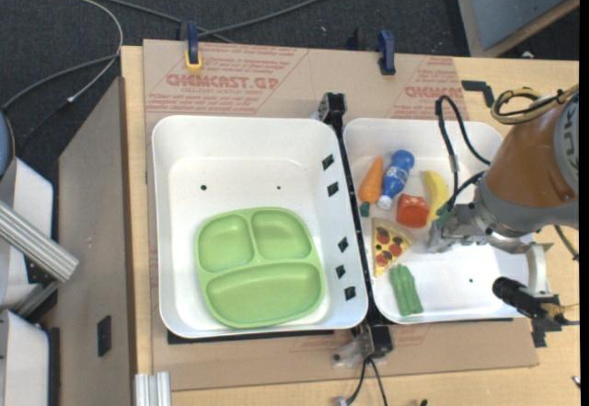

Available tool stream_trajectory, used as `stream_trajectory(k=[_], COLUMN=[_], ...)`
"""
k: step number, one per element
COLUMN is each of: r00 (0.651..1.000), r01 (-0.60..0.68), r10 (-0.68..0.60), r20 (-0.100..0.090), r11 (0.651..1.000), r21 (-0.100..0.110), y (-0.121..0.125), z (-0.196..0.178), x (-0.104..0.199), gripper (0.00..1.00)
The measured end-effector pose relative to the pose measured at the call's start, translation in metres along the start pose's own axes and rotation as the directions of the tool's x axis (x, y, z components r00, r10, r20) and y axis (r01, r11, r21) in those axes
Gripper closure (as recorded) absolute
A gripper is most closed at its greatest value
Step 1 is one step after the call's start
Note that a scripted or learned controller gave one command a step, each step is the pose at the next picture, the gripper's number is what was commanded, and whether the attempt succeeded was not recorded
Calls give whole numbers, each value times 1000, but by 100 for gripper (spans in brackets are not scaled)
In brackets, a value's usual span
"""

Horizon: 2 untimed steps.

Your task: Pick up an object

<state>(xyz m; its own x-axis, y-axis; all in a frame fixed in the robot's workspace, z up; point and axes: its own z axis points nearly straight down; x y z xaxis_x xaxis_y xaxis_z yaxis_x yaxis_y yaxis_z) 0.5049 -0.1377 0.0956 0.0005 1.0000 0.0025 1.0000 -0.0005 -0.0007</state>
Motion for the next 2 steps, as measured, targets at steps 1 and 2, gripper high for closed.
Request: stream_trajectory(k=[1, 2], r00=[1000, 1000], r01=[3, 3], r10=[-3, -3], r20=[4, 4], r11=[1000, 1000], r21=[-7, -7], y=[5, 11], z=[-64, -110], x=[3, 8], gripper=[100, 100])
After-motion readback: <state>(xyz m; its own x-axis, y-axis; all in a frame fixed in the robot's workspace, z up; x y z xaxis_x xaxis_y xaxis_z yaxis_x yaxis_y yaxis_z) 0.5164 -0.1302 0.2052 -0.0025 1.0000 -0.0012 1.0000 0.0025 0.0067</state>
